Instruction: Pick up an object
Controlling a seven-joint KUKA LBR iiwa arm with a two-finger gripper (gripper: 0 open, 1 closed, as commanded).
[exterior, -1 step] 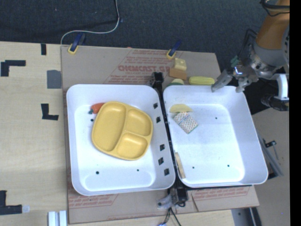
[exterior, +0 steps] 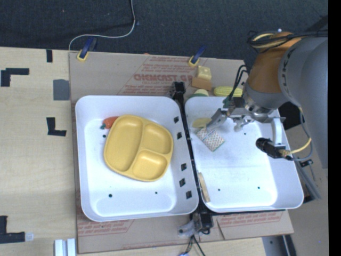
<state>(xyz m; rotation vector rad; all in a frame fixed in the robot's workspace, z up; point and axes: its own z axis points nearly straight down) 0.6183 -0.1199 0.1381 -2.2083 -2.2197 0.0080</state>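
In the right bin (exterior: 266,191) a small white speckled object (exterior: 212,140) lies near the upper left, and a pale yellow piece (exterior: 199,123) sits just above it by the divider. My gripper (exterior: 227,121) hovers over the bin's upper part, just right of those two objects. Its fingers (exterior: 216,119) stand open with nothing between them, and the left one reaches toward the pale yellow piece. In the left bin (exterior: 96,185) rests a yellow divided plate (exterior: 138,147), with an orange object (exterior: 109,122) peeking out from under its upper left edge.
Behind the right bin, on the cardboard, sit a tan block (exterior: 202,78), a small green-white object (exterior: 201,93) and a yellow-green one (exterior: 227,91). The grey arm with its orange band (exterior: 266,71) covers the right bin's upper right corner. Black clips line the divider (exterior: 184,143).
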